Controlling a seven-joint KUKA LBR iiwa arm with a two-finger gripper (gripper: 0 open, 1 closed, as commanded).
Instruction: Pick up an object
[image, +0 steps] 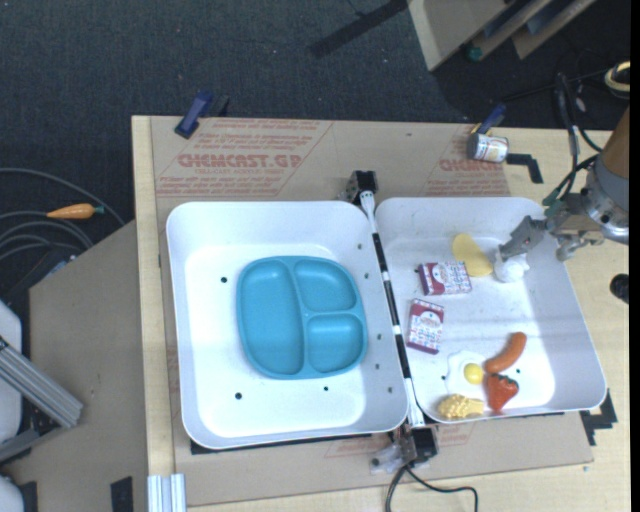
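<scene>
Your candidates all lay in the right bin (560, 300): a smooth yellow rounded piece (472, 252) toward its far side, with a small white lump (512, 268) just to its right, two flat printed packets in red and white, one (444, 279) just nearer than the yellow piece and the other (425, 327) nearer again, their lettering too small to read. Along the near wall you had a fried egg toy (465, 373), a bumpy yellow corn piece (460, 406), a glossy orange sausage (505, 352) lying at a slant, and a red strawberry-like piece (502, 391) touching its lower end. The gripper (530, 240) hung over the bin's far right part, just above the white lump, gripping nothing you could see; how wide it stood I cannot tell. In the left bin (200, 250) sat a smooth blue plastic tray (300, 316) with three compartments. The brown board (300, 150) under both bins read "CHEMCAST" in faded red print.
</scene>
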